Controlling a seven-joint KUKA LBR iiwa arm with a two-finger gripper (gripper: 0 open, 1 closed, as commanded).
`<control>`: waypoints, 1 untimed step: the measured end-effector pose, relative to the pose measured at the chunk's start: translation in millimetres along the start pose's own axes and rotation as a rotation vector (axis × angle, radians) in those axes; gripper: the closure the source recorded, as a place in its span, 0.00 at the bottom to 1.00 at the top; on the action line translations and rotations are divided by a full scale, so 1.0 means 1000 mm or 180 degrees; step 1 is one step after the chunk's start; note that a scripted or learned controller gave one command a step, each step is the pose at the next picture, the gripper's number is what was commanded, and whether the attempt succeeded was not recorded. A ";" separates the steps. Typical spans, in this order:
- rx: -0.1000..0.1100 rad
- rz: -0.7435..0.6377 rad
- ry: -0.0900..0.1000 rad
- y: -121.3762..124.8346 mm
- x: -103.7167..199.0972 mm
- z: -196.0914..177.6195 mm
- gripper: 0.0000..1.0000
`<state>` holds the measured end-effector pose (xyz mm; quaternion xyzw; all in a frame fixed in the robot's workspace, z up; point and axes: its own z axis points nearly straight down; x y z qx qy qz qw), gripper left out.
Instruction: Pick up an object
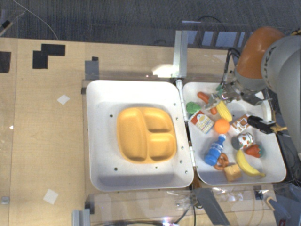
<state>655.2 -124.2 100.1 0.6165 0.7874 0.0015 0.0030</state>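
My gripper [220, 97] hangs low over the far part of the right bin [277, 175]; whether it is open or closed I cannot tell, and nothing shows held in it. Just under and beside me lies a yellow corn cob [224, 111], with a small orange carrot [203, 97] to one side and a green piece [192, 108] a little past that. Nearer the camera from me sit an orange ball [221, 125], a small printed carton [202, 122], a blue bottle [215, 150], a banana [248, 163], a strawberry [253, 150] and a tan block [232, 172]. Well away from me, the left bin [101, 173] carries a yellow divided tray [146, 134].
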 end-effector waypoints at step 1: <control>-0.0031 0.0273 0.0003 0.003 0.068 -0.091 1.00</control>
